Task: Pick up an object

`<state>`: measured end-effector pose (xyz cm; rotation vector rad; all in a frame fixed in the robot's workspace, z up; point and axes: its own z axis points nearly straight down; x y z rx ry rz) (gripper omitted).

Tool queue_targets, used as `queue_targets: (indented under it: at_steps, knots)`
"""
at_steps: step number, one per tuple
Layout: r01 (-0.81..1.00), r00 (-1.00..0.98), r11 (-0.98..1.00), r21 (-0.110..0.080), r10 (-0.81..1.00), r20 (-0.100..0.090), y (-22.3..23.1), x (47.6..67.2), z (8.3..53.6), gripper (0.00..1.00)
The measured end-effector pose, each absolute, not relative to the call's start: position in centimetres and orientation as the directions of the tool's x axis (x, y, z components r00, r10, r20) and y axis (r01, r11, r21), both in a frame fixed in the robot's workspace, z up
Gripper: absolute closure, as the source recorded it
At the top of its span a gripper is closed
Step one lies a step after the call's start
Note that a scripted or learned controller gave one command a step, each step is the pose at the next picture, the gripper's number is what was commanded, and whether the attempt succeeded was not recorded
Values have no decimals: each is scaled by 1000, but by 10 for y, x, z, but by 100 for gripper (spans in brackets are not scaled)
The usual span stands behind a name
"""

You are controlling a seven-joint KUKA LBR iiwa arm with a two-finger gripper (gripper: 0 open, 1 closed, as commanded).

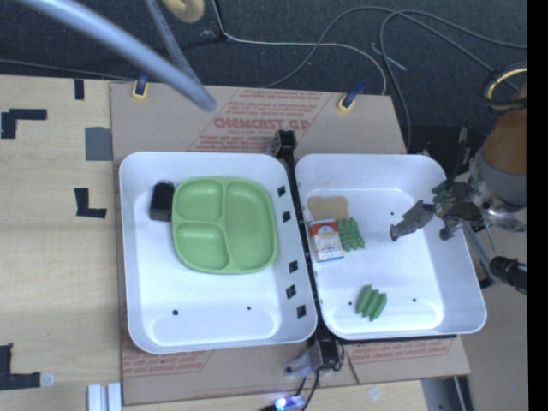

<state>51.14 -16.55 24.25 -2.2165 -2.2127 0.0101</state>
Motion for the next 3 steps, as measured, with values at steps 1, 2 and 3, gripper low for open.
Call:
queue_targets:
  at_steps: [1, 2, 3]
  knots:
    - [1000, -1, 1, -2, 1000, 0, -165, 514, 247, 0]
    - [1000, 0, 0, -6, 1000, 0, -170, 509, 202, 0]
    - [1000, 0, 0, -6, 1000, 1, -173, 506, 157, 0]
